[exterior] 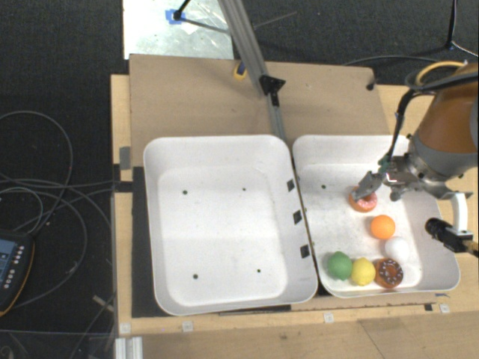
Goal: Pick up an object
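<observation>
My gripper (380,188) hangs low over the right bin (322,163), with the orange-banded arm behind it at the right. Its two fingers stand apart, open. A pink-frosted donut (364,201) lies on the bin floor right under the left fingertip (367,186), beside the gap rather than in it. Nothing sits between the fingers. Nearer the front lie an orange ball (382,226) and a white egg-shaped piece (397,247).
Along the right bin's front wall sit a green fruit (340,265), a yellow fruit (363,271) and a chocolate donut (388,273). The left bin (217,223) adjoins it, black clips on the shared rim. A grey pole (251,43) slants in from the back.
</observation>
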Controlling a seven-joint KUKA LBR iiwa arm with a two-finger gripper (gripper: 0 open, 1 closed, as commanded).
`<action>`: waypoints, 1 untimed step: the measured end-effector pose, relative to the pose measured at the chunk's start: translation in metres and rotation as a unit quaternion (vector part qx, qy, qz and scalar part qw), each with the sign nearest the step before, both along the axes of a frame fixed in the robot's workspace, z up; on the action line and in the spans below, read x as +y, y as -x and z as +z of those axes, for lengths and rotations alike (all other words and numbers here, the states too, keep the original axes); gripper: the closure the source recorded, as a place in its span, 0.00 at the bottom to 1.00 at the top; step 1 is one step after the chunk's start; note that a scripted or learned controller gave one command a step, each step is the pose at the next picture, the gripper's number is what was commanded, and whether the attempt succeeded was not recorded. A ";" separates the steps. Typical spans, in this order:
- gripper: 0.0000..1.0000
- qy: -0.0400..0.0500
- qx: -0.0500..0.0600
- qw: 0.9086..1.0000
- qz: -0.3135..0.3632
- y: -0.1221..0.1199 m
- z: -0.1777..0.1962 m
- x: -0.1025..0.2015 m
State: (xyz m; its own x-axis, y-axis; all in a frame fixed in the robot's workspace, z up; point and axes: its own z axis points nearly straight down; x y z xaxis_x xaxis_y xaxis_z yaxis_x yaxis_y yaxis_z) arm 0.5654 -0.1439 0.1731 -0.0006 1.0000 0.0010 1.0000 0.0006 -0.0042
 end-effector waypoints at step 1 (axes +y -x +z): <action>0.00 0.000 0.000 1.000 0.000 0.001 -0.061 -0.006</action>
State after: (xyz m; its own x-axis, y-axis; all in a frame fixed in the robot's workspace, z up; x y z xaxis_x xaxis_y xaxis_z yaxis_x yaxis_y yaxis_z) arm 0.5645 -0.1501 0.1124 -0.0002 1.0000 0.0013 1.0000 0.0002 -0.0047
